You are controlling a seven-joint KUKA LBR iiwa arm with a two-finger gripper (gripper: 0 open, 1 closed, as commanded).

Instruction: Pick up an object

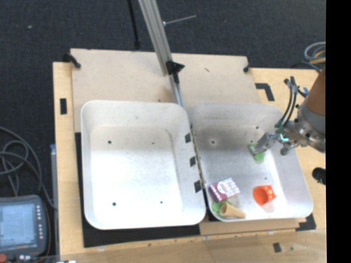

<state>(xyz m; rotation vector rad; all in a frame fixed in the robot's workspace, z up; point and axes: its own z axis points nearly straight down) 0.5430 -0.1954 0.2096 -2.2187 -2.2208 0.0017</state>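
My gripper (267,142) reaches in from the right, over the right bin (230,125), near its right-hand side. A small green object (256,152) sits right at the gripper's tip, touching or nearly touching it; I cannot make out whether it is gripped. In the near part of the same bin lie a purple-and-white packet (224,189), an orange cup-like piece (264,195), and a tan cone (234,211) with a small green piece (219,206) beside it.
The left bin (137,163) stands beside the right one, with a low divider (193,152) between them. A slanted aluminium pole (156,29) rises from the bench behind the bins. Cables hang by the arm at the right.
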